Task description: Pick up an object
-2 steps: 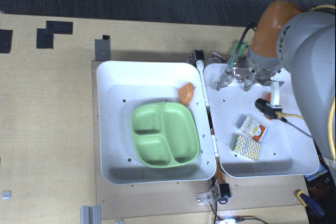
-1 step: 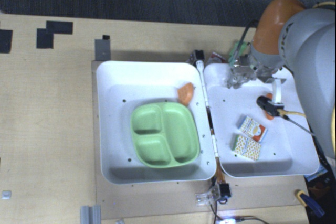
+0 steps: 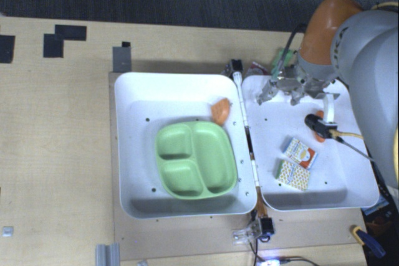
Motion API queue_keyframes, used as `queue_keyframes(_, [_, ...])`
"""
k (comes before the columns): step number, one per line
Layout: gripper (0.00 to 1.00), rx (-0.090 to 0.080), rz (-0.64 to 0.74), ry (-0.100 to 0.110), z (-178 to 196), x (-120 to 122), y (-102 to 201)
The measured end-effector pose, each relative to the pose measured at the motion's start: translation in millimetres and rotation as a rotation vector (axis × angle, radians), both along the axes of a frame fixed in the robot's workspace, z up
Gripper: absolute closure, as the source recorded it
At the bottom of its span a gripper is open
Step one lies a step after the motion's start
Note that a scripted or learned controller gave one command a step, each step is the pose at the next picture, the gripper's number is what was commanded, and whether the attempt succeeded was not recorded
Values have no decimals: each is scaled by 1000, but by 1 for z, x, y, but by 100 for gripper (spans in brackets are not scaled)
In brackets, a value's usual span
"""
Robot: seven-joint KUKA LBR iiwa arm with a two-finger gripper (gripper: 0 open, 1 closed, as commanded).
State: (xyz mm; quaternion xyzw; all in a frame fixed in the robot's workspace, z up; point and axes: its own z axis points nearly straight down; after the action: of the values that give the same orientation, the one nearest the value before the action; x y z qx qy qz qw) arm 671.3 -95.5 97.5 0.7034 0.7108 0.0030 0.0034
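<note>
Hovering at the far end of the right bin [image 3: 346, 174], my gripper [image 3: 290, 93] has only bare bin floor beneath it. I cannot tell whether it is spread or pressed together. Candidate objects: the upper packet [image 3: 299, 152] and lower packet [image 3: 293, 174] lie flat, just beside each other, toward the near wall. An orange lump [image 3: 221, 110] rests in the left bin [image 3: 134, 134] beside the green divided plate [image 3: 196, 159]. Assessment: the packets are nearer, but lying flat they offer little edge to pinch.

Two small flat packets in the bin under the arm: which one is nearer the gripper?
The orange-patched packet. It lies above the yellow patterned packet in the view, so closer to the gripper.
</note>
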Motion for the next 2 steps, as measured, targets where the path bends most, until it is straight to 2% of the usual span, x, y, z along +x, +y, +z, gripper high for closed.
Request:
queue_keyframes(1, [0,0,-9,8,-4,-85,-22])
queue_keyframes(2, [0,1,-6,4,-12,-27,-15])
